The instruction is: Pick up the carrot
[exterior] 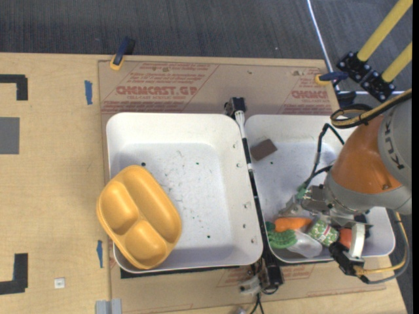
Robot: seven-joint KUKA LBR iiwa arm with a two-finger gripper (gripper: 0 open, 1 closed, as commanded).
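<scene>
Orange carrot (291, 224), camera view: lies low in right bin (288, 159) against green item (282, 239), gripper (313, 209) just above, finger state untellable; best descend centred, straddling carrot alone, clear of clutter.

One fixed camera looks down aslant on both bins (196, 126).
</scene>
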